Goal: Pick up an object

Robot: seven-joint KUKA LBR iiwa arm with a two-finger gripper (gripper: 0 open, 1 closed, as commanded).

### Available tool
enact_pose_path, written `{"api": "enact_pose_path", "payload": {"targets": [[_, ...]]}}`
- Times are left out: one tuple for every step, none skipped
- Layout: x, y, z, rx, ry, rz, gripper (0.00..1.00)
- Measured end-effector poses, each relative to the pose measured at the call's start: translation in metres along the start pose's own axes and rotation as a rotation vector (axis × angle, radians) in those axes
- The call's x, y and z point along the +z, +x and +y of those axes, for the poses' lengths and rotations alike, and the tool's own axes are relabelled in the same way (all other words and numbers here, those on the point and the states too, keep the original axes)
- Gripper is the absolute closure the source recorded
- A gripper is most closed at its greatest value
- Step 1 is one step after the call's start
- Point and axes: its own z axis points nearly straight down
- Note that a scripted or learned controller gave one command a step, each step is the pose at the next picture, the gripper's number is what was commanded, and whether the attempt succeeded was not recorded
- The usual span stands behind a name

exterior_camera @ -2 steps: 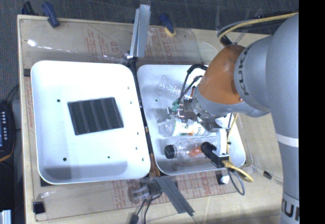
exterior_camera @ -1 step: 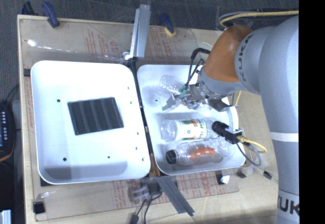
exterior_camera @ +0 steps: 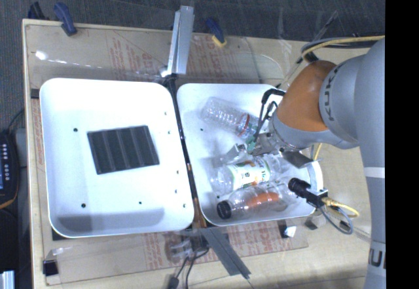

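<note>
From above, the arm's gripper [exterior_camera: 256, 143] reaches down into the right bin [exterior_camera: 196, 150] among clear plastic bottles [exterior_camera: 245, 176]; whether it grasps anything cannot be told. A dark ribbed panel [exterior_camera: 123, 149] lies in the left bin [exterior_camera: 59, 150].

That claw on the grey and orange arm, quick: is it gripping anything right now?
Gripper: cannot be told; it sits low in the right white bin among clear plastic bottles.
</note>
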Motion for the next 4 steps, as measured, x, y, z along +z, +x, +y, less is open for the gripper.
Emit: {"api": "enact_pose_path", "payload": {"targets": [[-0.019,-0.014,0.059,-0.096,0.002,-0.001,0.00],[-0.001,-0.028,0.102,-0.174,0.046,0.019,0.00],[0.004,-0.009,0.029,-0.166,0.005,0.001,0.00],[-0.041,-0.013,0.046,-0.272,0.003,-0.001,0.00]]}}
